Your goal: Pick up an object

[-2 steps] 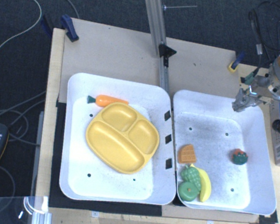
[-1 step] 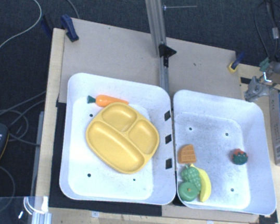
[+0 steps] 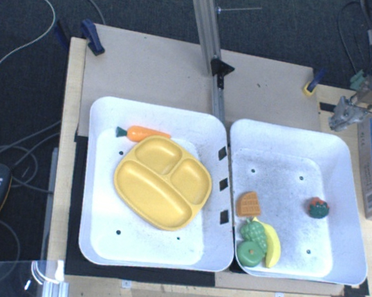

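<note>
In the camera view, the tool [image 3: 345, 113] hung over the table's far right corner, outside the right bin [image 3: 350, 170], and I cannot tell whether it was open or closed. The right bin held a waffle [image 3: 249, 205], grapes [image 3: 254, 231], a banana [image 3: 271, 245], a green apple [image 3: 248, 253] and a strawberry [image 3: 318, 208]. The left bin [image 3: 99, 165] held a yellow divided plate [image 3: 162, 181] and a carrot [image 3: 145, 133] beside it.

The plywood desk [image 3: 149, 69] stands on dark carpet [image 3: 14, 82]; cables [image 3: 25, 14] trail across the floor at left.
</note>
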Tool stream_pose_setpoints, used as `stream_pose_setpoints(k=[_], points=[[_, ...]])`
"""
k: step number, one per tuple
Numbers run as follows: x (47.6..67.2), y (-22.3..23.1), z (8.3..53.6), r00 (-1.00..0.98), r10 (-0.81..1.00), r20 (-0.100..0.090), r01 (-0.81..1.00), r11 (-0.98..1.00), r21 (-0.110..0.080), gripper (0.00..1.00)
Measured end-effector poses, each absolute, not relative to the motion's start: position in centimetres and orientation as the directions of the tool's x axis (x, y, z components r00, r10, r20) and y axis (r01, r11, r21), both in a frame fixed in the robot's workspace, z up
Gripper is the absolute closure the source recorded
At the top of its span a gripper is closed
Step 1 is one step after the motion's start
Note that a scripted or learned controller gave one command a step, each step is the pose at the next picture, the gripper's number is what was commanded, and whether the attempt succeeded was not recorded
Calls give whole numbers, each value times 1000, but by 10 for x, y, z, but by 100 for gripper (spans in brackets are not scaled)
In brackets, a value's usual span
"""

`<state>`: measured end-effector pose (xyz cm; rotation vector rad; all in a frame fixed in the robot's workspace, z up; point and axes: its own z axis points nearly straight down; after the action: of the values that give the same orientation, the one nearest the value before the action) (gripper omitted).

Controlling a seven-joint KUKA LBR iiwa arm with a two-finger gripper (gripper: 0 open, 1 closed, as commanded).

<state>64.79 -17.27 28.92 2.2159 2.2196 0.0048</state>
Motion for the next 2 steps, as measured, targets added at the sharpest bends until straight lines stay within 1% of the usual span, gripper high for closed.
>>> stream_pose_setpoints(k=[1, 2], points=[[651, -118, 292, -7, 1000, 2, 1000, 7, 0, 100], [660, -61, 273, -7, 1000, 3, 1000, 7, -3, 100]])
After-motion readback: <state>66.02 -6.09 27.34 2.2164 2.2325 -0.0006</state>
